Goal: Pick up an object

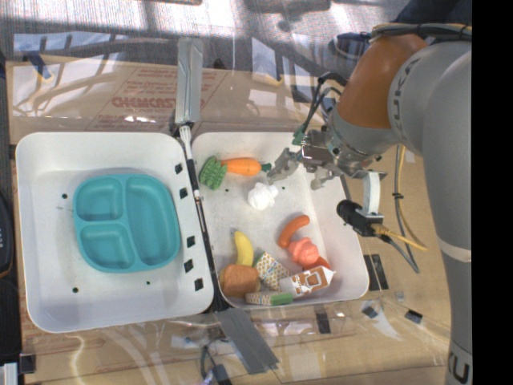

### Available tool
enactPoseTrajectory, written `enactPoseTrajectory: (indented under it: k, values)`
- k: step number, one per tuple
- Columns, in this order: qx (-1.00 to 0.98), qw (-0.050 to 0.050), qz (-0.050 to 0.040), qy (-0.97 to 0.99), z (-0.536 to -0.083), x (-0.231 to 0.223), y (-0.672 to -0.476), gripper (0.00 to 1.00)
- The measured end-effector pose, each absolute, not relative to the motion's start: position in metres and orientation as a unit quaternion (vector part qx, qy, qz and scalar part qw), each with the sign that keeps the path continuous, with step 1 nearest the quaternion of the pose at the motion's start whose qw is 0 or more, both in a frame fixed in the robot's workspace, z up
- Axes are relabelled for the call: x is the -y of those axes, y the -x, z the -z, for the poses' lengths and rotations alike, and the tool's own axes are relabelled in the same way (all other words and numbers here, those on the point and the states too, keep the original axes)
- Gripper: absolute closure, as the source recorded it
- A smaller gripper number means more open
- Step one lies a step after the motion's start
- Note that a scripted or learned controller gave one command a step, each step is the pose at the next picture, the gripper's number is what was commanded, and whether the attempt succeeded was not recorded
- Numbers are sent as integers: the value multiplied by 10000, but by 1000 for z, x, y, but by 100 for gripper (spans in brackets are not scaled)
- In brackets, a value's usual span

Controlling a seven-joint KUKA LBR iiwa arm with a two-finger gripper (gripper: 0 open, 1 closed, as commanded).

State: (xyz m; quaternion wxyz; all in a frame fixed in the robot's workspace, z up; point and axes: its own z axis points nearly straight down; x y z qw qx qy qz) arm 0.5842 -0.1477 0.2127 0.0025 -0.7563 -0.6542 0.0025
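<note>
Hovering above the far right part of the right bin [346, 273], my gripper [298, 164] has its fingers spread apart with nothing between them, tips aimed toward the middle of the bin. Closest to it is the white lumpy object [261, 196], lying just below and to the left of the fingertips on the bin floor, clear of its neighbours. That is the one I would go for.

I judge it to be a light plastic or foam toy, probably a bit soft, with a knobbly surface that should give the pads some bite. I cannot tell its exact shape from this angle. I would close across its widest middle, fingers coming straight down either side, since there is free floor all around it.

Further left of the gripper sits the toy carrot [240, 166], its green brush-like top [212, 172] near the bin's left wall. It looks smooth and tapered, likely to slip unless taken at the thick end.

Well below the gripper, the red sausage [293, 230], banana [243, 248] and small carton [311, 281] crowd together, which I think makes a clean grasp harder. Beyond them, in the left bin [36, 215], lies the teal tray [126, 221].
</note>
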Motion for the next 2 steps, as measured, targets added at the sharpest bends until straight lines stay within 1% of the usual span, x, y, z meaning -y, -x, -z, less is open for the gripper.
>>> enactPoseTrajectory:
  k: [1,2]
  values:
    - [6433,11,-14,7656,-218,114,-627,0]
    - [7399,-8,-1,6727,-245,141,-654,0]
